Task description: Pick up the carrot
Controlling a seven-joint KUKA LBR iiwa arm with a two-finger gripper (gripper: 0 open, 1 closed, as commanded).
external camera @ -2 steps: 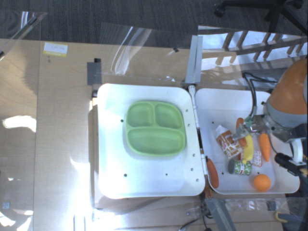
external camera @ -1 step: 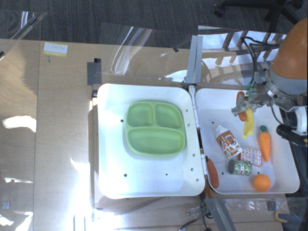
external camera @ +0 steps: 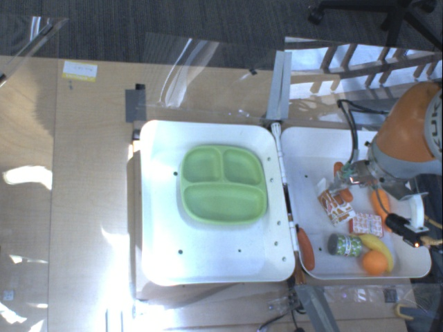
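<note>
The carrot (external camera: 379, 203) is a short orange piece lying in the right bin (external camera: 311, 144), near its right side, with its upper end tucked under the arm's grey wrist. My gripper (external camera: 351, 176) hangs over the right bin just left of and above the carrot, over a small red-orange item (external camera: 338, 167) and the top of a striped snack packet (external camera: 335, 207). Nothing shows between its tips.
Around the carrot lie a red-and-white packet (external camera: 365, 224), a dark green bottle (external camera: 344, 245), a banana (external camera: 381, 245) and an orange (external camera: 374, 262). A red sausage-like piece (external camera: 305, 248) rests at the bin's left rim. The left bin (external camera: 159, 241) holds a green divided plate (external camera: 223, 185).
</note>
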